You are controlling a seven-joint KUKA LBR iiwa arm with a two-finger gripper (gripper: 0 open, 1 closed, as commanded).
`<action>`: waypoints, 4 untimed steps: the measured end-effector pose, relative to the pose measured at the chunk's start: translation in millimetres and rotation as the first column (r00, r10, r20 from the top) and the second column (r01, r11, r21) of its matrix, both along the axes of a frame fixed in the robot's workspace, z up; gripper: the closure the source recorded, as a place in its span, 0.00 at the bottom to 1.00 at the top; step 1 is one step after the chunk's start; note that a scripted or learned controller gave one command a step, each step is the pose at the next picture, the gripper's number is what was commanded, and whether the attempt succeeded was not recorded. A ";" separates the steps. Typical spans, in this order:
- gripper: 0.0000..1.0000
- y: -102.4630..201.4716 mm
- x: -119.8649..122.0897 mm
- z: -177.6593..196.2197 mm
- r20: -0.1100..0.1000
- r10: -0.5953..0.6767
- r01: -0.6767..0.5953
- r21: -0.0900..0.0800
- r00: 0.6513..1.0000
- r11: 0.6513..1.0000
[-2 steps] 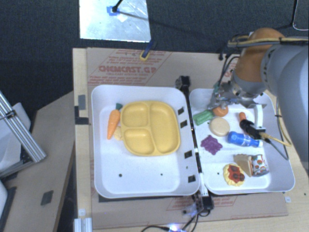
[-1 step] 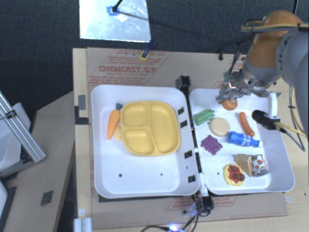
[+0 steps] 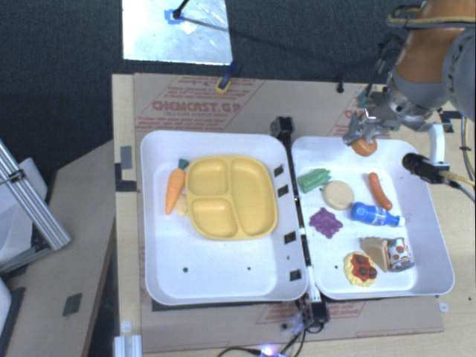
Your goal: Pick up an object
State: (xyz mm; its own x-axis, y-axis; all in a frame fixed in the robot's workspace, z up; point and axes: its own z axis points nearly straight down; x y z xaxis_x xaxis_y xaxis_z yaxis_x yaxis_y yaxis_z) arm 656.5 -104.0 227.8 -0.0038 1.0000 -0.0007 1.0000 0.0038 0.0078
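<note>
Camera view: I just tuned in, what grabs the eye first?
The yellow divided plate in the left bin, with a toy carrot beside its left edge. Then the right bin, scattered with small toy foods, a blue bottle among them. At its far edge the pincer sits just over an orange piece.

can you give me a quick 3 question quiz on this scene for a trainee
1. True or false: the carrot lies inside the yellow plate.
2. Which bin holds the blue bottle: A left bin, B right bin?
3. What small item sits right under the hand?

Key
1. False; it lies beside the plate, in the left bin.
2. B.
3. An orange round piece at the right bin's far edge.
</note>
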 end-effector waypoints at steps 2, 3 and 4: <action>1.00 31.0 -86.0 5.6 -0.010 -0.003 0.003 0.002 1.000 1.000; 1.00 47.9 -126.8 5.7 -0.011 -0.003 0.003 0.002 1.000 1.000; 1.00 45.3 -146.0 3.7 -0.009 -0.004 0.004 0.001 1.000 1.000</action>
